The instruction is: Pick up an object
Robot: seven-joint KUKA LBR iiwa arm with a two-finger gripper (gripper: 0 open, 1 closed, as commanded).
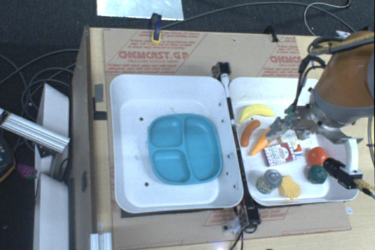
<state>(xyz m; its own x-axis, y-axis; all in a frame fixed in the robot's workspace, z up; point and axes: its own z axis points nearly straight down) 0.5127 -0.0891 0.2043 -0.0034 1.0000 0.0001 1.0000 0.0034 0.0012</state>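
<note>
Hand [280,129] sits low over the carrot [258,146]; I can't tell its grip. Next I must lift.

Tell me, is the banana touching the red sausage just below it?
Apart. The camera view shows a strip of white bin floor between the banana and the red sausage.

Pincer [275,127] positioned low in right bin [351,152], just beside carrot [258,146]; blue tray [184,147] occupies left bin [126,126].
</note>
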